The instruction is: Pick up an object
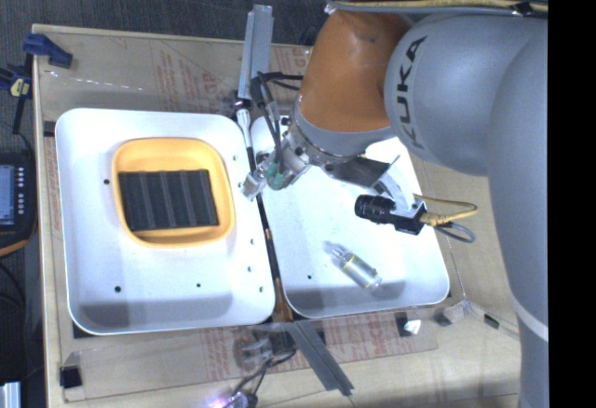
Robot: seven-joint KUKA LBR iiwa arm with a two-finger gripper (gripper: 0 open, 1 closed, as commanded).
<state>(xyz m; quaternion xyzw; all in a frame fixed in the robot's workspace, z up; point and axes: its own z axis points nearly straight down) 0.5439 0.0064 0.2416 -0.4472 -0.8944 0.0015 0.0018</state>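
Where the grey arm (466, 89) with its orange band (349, 71) reaches in from the right, we see the gripper (270, 175) at frame centre, low over the left rim of the right bin (307, 299). Whether its fingers are spread or pressed together we cannot tell. A small clear bottle (355, 267) lies tilted in the lower part of that bin, well apart from the gripper. In the left bin (84, 285) sits a yellow tray (168, 155) holding a black ridged insert (168, 199).
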